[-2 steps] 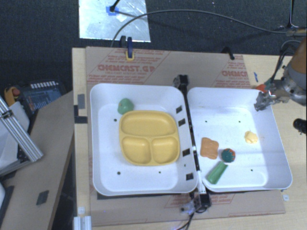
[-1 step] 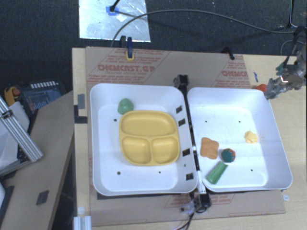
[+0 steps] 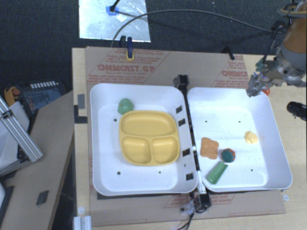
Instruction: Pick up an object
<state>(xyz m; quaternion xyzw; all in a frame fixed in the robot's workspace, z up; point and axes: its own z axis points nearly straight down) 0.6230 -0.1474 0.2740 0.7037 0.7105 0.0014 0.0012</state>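
Observation:
The right bin (image 3: 268, 128) holds an orange flat piece (image 3: 209, 148), a small teal and red ball (image 3: 228, 155), a green cylinder (image 3: 216, 172) and a pale yellow lump (image 3: 251, 137). In the left bin (image 3: 103, 128) a yellow divided tray (image 3: 147, 137) lies with a green lump (image 3: 125, 105) at its far left corner. My gripper (image 3: 257, 86) hangs over the far right corner of the right bin, well above and away from the objects, and I see nothing in it.
A black divider (image 3: 187, 128) runs between the two bins. Cardboard (image 3: 158, 63) lies under them. A cable arcs over the back of the bench. A metal rail (image 3: 17, 128) and a device sit at far left.

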